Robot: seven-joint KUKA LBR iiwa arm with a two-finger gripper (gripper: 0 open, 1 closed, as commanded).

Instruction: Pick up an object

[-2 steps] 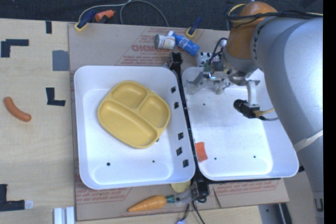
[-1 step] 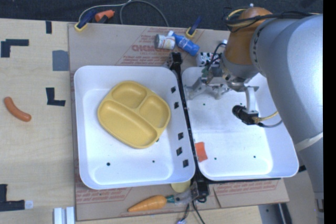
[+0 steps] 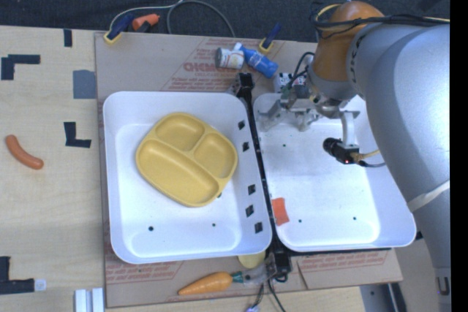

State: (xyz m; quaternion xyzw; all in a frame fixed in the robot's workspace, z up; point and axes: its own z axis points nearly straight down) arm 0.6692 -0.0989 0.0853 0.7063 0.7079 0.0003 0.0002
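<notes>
Yellow divided plate [image 3: 187, 157] lies flat in the left bin [image 3: 117, 157]; a small orange piece [image 3: 279, 211] sits in the right bin [image 3: 380, 223], near the divider. The tool [image 3: 287, 112] hovers over that bin's far corner, well apart from both.

a toy carrot [image 3: 208, 283] lies on the cardboard sheet [image 3: 146, 69] at about 6 o'clock, just below the left bin's front edge. a small sausage-like toy [image 3: 24, 152] rests on the wooden bench [image 3: 44, 223] at 9 o'clock, well apart from the bins. at 12 o'clock a white and blue bottle [image 3: 246, 58] lies on its side on the cardboard, just behind the bins. at 11 o'clock a clamp with an orange handle [image 3: 131, 25] grips the cardboard's far corner, with a dark cable [image 3: 183, 0] looping near it. black tape marks [image 3: 20, 65] sit on the bench at 10 o'clock.
</notes>
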